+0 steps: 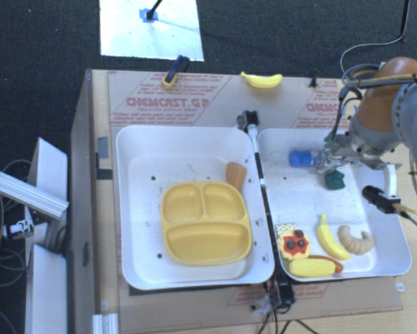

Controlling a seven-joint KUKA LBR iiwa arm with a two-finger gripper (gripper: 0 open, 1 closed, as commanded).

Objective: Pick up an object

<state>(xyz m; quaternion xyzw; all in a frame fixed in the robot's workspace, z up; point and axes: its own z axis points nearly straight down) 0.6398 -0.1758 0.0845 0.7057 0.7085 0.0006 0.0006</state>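
on the counter (194, 96) two white bins sit side by side. the left bin (142, 186) holds a yellow divided plate (206, 223) with a brown cone (236, 175) just beyond it. in the right bin (396, 256), the near row has a toy pizza slice (294, 243), a hot dog (314, 266), a banana (330, 237) and a croissant (356, 240). farther back lie a blue bottle (302, 158) and a dark green object (334, 180). my jaws (331, 160) hang between those two; whether they are parted or grip anything, i cannot tell.
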